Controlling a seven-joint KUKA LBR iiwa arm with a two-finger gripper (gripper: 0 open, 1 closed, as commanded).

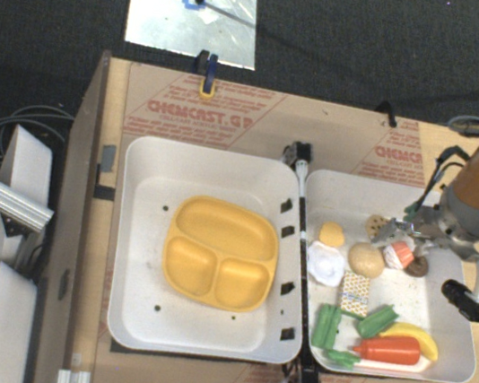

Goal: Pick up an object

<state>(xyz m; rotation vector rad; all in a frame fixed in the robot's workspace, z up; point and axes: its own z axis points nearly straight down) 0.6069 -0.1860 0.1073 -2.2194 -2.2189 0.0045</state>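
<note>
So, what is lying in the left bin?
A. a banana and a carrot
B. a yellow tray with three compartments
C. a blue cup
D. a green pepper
B: the yellow tray with three compartments lies in the left bin; the toy foods are in the right bin.

A yellow divided plate (218, 253) lies in the left bin (140, 215).

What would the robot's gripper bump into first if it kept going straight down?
Probably the small red-and-white object in the right bin, which lies right under the gripper. A brown piece sits just beside it. Depth is hard to judge from above.
</note>
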